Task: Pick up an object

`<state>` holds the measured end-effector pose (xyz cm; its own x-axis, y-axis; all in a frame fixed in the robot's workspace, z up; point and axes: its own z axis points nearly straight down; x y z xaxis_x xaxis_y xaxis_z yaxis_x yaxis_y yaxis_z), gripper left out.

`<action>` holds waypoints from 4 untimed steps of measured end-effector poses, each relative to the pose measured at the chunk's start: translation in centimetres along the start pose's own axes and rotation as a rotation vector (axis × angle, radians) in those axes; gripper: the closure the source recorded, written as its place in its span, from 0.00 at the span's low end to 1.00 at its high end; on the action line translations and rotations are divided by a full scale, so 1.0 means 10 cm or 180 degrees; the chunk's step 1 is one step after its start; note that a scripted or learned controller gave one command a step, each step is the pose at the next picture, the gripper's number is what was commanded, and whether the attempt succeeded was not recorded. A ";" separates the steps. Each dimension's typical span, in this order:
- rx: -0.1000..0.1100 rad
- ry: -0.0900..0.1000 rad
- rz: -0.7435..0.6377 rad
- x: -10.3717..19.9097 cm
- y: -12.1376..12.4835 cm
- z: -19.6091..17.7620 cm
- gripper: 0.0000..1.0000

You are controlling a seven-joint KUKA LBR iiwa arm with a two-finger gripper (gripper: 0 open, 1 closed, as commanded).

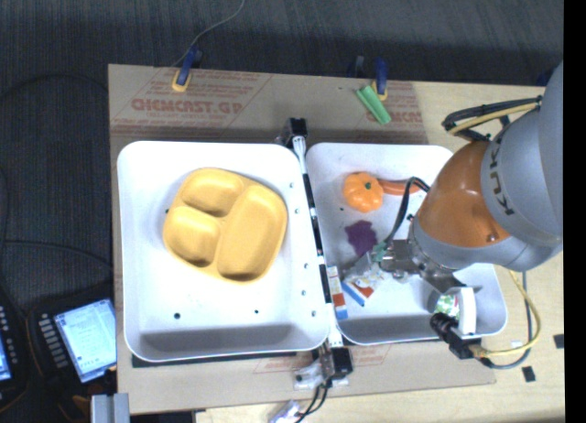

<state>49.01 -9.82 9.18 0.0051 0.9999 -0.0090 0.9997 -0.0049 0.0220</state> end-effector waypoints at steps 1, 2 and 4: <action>0.0000 0.0002 -0.0001 0.00 0.00 0.00 0.00; 0.0000 0.0003 -0.0002 0.00 0.00 0.00 0.00; 0.0000 0.0002 -0.0003 0.00 0.00 0.00 0.00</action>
<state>49.01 -9.82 9.17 0.0042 1.0000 -0.0085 0.9998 -0.0040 0.0219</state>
